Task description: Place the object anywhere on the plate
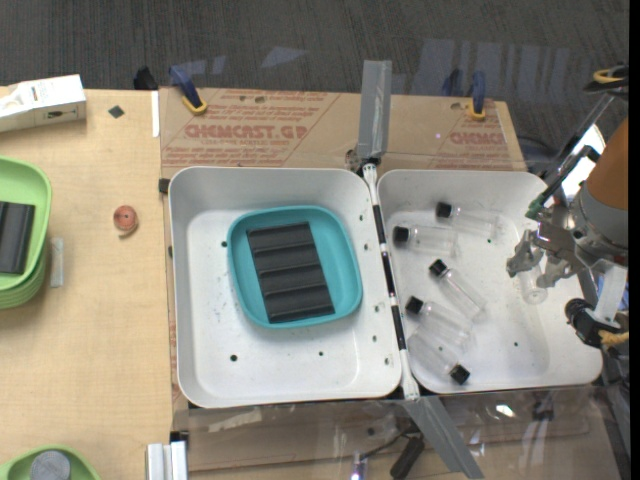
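Observation:
A teal plate [346,268] lies in the left bin [200,348], with a black ridged insert [290,271] on its middle. Several clear vials with black caps lie loose in the right bin [500,363], among them one [458,290] near the middle and another [424,237] further back. My gripper [535,261] hangs over the right side of that bin, to the right of the vials and far from the plate. A pale, glassy shape [536,286] sits just under it; I cannot tell whether it is a vial or whether it is held.
Cardboard [260,123] lies behind both bins. On the wooden bench to the left are a green tray [30,258], a small pink knob [124,218] and a white box [40,101]. A grey bar [375,108] stands between the bins at the back.

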{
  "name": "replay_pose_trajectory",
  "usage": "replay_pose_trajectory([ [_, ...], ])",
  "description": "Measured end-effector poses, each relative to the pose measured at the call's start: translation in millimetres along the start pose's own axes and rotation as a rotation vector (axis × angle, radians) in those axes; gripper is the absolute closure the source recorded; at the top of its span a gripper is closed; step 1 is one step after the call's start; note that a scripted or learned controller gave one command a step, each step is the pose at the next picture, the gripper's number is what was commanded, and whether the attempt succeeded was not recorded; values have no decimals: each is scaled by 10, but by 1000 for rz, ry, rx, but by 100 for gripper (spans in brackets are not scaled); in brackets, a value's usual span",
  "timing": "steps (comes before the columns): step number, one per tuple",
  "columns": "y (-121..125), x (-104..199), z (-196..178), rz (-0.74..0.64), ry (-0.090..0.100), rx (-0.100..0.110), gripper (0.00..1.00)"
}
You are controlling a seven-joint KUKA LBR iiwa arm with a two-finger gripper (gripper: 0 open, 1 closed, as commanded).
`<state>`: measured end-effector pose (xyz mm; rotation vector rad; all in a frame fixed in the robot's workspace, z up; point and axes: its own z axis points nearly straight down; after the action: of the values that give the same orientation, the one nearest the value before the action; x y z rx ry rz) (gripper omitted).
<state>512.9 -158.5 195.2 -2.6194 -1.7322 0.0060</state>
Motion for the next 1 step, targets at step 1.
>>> replay_pose_trajectory([
  [1,0,0,-1,0,0,0,0],
])
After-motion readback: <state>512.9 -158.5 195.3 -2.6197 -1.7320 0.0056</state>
